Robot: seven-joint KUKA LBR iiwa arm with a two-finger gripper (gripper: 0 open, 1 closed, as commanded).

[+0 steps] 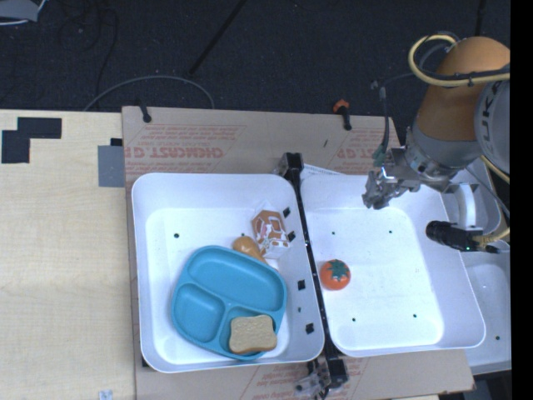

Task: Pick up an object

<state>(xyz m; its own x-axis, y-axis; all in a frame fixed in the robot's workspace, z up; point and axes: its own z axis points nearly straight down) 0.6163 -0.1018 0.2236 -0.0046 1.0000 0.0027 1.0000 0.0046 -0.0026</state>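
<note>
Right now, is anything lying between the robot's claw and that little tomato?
No. In the camera view, only bare white bin floor separates the gripper from the tomato.

I see a small round orange-red tomato (335,274) with a green top, lying alone in the right bin's (433,327) left part.

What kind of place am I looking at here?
Probably a robotics lab test bench: a robot arm reaches over two white bins holding toy items like a tomato and blue plate, with cables trailing behind.
</note>
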